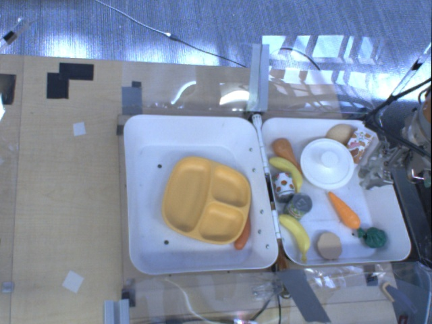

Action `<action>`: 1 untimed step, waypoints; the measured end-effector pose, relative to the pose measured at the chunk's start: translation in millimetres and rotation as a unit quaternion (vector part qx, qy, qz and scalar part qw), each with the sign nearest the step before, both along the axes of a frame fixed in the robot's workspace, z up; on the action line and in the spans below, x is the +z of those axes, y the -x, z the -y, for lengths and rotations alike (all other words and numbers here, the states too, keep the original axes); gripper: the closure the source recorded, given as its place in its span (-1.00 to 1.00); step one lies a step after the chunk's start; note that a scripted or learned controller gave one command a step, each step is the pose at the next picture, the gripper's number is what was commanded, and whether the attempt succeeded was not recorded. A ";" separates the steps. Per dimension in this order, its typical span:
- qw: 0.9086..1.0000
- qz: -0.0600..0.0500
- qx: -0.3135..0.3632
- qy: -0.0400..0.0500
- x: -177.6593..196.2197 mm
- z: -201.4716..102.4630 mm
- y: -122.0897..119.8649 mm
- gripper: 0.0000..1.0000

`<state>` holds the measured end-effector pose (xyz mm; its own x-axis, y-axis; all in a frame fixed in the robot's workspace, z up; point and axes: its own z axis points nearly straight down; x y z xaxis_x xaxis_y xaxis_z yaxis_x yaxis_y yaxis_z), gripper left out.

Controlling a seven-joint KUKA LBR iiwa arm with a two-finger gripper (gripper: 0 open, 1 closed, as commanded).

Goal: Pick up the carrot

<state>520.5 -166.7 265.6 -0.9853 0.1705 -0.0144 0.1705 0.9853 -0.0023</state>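
You are seeing the carrot [344, 210] lying in the right bin [398, 248] between the white lid [327, 161] and the green top [373, 237], while the pincer [375, 169] is hovering at the right rim, grip state indiscernible.

no legible text, labels or numbers

A yellow divided plate [206, 200] lies in the left bin [145, 181]; the right bin [395, 245] holds a white lid [327, 162], two bananas [295, 229] and a small can [299, 204].
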 end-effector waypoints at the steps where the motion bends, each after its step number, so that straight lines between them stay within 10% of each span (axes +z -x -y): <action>1: 1.000 -0.001 0.002 -0.001 -0.7 -2.1 -0.3 -1.00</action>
